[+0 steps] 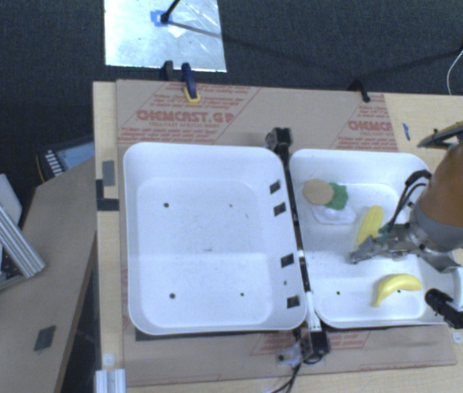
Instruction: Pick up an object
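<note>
The right bin [338, 313] holds several objects. A yellow banana [397, 286] lies near its front right corner. A second long yellow piece [369, 222] lies tilted in the middle of the bin. A tan round piece [317, 191] rests against a green item [339, 196] on a pale patch near the back left. My gripper [361, 255] reaches in from the right and sits low over the bin floor, just below the long yellow piece and to the upper left of the banana. Nothing shows in its grasp.
The left bin [137, 219] stands beside the right one, with a black-clipped divider [290, 219] between them. Both rest on a cardboard sheet [240, 113]. My grey arm with its orange band [460, 187] covers the right bin's right rim.
</note>
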`<act>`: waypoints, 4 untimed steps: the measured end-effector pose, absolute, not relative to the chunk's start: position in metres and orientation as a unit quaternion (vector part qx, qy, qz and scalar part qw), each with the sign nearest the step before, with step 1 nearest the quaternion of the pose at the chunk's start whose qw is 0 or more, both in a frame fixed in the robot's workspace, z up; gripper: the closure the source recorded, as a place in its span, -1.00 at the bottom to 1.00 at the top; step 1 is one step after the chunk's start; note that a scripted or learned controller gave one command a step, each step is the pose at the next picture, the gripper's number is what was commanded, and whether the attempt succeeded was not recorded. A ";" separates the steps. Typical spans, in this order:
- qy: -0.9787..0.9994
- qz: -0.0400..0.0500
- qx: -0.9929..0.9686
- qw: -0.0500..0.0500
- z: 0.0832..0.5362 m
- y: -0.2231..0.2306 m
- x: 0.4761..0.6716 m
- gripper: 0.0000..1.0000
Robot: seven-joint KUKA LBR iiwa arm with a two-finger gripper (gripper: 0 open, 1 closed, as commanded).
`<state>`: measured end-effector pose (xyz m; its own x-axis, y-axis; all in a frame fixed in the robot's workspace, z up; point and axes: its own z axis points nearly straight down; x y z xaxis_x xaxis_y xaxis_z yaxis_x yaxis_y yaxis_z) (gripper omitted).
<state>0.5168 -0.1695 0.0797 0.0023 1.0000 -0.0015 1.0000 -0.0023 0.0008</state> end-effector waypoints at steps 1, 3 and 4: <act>0.711 0.002 0.703 0.002 0.085 -0.111 0.573 -1.00; 0.707 0.002 0.707 0.003 0.175 -0.122 0.536 1.00; 0.710 0.005 0.704 0.006 0.303 -0.096 0.529 1.00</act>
